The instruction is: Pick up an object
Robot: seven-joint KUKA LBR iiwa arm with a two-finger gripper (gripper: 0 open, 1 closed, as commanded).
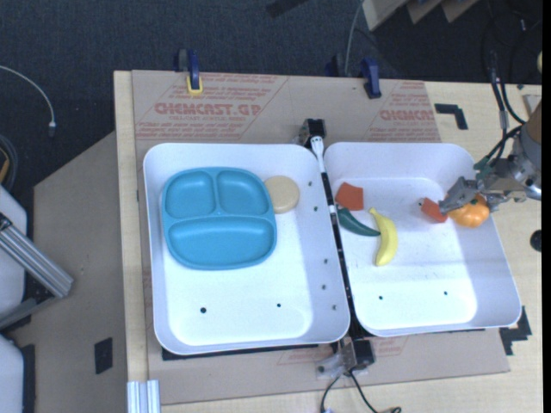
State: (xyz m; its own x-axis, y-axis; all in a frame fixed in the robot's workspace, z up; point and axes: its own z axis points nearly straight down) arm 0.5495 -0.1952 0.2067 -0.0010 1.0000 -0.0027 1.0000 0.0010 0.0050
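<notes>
Two bins, and the gripper (461, 198) is lowered at the far right side of the right bin (430, 312).

An orange fruit (470, 215) is seen just beside the gripper on its right, touching or nearly so, with a small red piece (432, 211) just to the left of the fingertips; neither is shown between the fingers, and whether they are apart or together cannot be told. The orange fruit is round, so no long axis is offered. A yellow banana (385, 237) lies well to the left, its long axis running near to far with a slight curve, beside a green pod (355, 223) and a red-orange block (349, 196). A blue divided plate (219, 217) and a tan disc (281, 194) are held in the left bin (241, 317).
</notes>
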